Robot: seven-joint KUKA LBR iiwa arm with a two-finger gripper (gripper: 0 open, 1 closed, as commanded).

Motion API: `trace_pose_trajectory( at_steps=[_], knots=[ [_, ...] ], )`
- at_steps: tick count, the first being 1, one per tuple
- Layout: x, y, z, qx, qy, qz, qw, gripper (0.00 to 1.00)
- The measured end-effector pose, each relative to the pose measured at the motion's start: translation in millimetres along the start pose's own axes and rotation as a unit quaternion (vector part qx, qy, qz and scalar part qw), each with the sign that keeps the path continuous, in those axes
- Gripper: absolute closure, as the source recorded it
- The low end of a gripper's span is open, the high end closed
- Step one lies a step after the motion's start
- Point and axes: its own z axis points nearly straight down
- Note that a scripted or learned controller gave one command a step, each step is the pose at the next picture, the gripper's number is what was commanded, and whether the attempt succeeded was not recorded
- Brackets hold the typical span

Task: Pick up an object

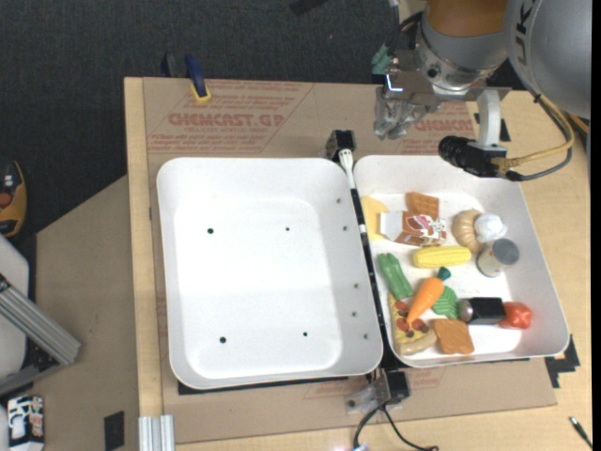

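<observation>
Overhead view of a bench (282, 111) with two white bins. The left bin (188, 252) is bare; the right bin (535, 252) holds toy food bunched toward its middle: yellow corn (441, 256), an orange carrot (424, 297). The gripper (399, 120) hangs beyond the right bin's far left corner, carrying nothing; whether it is spread cannot be judged. Best to descend upright over the corn, which lies fairly clear

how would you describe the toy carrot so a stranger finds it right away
Look in the right-hand shallow white bin, the one crowded with toy food. Near its lower middle lies the orange plastic carrot, tilted, with a green stalk at its upper end. It is the only tapered orange piece, just below the yellow plastic corn cob.
</observation>
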Motion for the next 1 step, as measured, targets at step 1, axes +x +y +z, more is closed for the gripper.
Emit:
trace_pose_trajectory(
  at_steps=[1],
  knots=[
    [-72.2,2.3,-32.4,-0.001,0.0,0.0,1.0,1.0]
  ],
)
